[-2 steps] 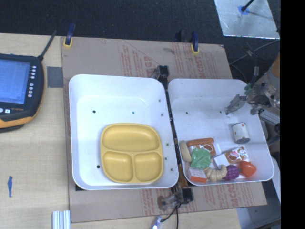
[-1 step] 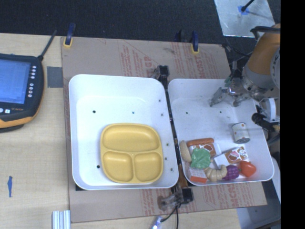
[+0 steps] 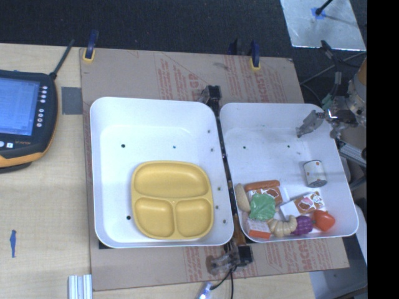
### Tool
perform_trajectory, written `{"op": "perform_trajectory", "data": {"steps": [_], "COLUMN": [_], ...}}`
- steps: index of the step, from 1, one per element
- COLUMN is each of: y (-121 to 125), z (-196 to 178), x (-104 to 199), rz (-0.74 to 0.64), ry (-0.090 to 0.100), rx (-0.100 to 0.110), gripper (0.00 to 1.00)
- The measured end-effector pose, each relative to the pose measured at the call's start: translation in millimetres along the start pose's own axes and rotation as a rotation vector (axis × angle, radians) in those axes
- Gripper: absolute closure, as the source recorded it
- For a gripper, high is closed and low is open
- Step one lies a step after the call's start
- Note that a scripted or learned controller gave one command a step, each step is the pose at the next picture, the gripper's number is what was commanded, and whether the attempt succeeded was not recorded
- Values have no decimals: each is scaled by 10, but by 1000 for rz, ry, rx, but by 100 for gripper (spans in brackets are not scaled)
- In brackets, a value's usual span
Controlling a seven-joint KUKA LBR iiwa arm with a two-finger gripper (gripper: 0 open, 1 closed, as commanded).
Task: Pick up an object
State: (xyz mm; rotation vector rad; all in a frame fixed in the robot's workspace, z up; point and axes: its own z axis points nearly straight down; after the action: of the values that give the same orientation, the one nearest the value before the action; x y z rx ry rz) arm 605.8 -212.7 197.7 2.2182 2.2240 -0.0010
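The gripper hangs over the right bin's upper right corner, nothing between its parted fingers, so this looks like the approach. Next it must travel to a target, perhaps the grey can standing apart from the toy food heap. The left bin holds a yellow divided plate; a tablet lies on the table.

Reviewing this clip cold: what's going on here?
A robot arm reaches in from the right, its gripper over the upper part of the right bin, with nothing seen between its fingers. Toy food and a small can lie lower in that bin. A yellow divided tray sits in the left bin.
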Motion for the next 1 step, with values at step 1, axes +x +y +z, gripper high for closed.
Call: {"op": "perform_trajectory", "data": {"steps": [1], "y": [-900], "z": [335], "x": [9], "rz": [-2], "ry": [1], "rx": [5], "gripper": [0]}}
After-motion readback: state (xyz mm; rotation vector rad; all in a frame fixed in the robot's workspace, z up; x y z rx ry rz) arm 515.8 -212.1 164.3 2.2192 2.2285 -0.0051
